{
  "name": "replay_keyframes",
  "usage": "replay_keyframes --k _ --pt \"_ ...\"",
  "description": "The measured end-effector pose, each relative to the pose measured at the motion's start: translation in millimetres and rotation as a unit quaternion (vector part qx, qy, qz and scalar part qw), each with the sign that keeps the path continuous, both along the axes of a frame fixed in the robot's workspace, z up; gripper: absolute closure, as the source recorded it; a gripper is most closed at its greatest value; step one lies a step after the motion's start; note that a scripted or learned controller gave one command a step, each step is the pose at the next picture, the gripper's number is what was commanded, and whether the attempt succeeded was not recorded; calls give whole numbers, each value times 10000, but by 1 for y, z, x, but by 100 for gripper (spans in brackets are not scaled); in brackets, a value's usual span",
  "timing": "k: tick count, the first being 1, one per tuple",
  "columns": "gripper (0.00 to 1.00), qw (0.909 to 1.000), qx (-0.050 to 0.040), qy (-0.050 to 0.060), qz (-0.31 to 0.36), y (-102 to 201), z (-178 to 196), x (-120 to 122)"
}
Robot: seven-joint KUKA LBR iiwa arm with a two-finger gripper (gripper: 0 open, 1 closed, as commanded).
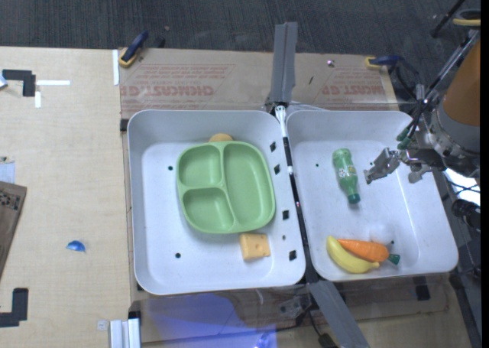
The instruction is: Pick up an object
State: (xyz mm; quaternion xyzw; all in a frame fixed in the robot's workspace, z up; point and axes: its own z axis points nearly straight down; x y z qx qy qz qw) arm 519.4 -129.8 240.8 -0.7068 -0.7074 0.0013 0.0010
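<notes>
Hovering over the right bin [428, 209], the gripper [397, 164] sits just right of the green bottle [346, 175], grasping nothing.

With the bottle as reference: it lies flat in the right bin, cap end pointing toward the near rim. The gripper's two fingers [380, 167] are spread apart, with only bare bin floor between them, clear of the bottle. A carrot [367, 248] lies across a banana [348, 256] below the bottle, near the bin's front wall. To the bottle's left, the left bin [145, 209] contains a green divided plate [226, 186]. A yellow block [254, 246] rests just below the plate. A small yellow item [221, 138] shows at the plate's far edge, mostly hidden.
</notes>
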Motion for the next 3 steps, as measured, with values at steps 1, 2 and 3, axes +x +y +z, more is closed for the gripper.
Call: replay_keyframes --k 1,2,3 --pt "0 9994 -2 -5 339 9 -65 57" --pt "0 9984 -3 -21 571 -3 -149 93" --pt "100 9985 -8 -22 555 -4 -140 93"
